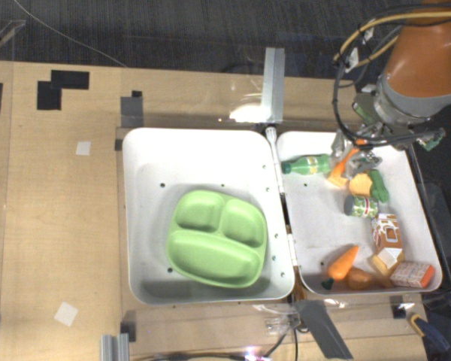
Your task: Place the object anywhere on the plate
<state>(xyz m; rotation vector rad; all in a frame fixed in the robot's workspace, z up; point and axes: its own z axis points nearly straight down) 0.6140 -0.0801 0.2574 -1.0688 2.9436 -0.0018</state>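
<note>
The gripper (358,155) hangs low over the right bin (316,224) beside the green bottle (307,164); its state cannot be told.

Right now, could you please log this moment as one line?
gripper: over right bin's far end | green plate: left bin, bare | task: not yet done

The plate (216,237) lies in the left bin (146,171); the right bin (308,232), just beside it, holds the small items.

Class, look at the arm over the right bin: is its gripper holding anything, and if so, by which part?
It cannot be told. The gripper sits low over the right bin by the green bottle, under the arm's wrist.
</note>
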